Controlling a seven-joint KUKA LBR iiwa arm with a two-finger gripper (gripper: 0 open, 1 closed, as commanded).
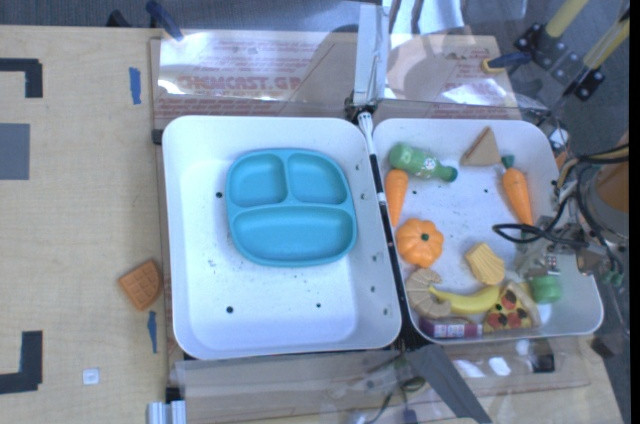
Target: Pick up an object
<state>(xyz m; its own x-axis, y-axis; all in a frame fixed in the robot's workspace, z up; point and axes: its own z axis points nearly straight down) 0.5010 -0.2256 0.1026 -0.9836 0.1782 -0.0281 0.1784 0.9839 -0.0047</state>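
At the right edge of the frame the gripper [548, 257] hangs over the right bin [450, 202], amid dark cables; whether its fingers are open or closed I cannot tell. Just below it sits a small green object [546, 289] by the bin's right wall. Toy food crowds this bin: a pumpkin [420, 243], two carrots [517, 194], a banana [468, 299], a green bottle [421, 163]. Bare floor remains mid-bin. The left bin [200, 292] holds a blue divided plate [290, 206] in its upper middle, with free room below it.
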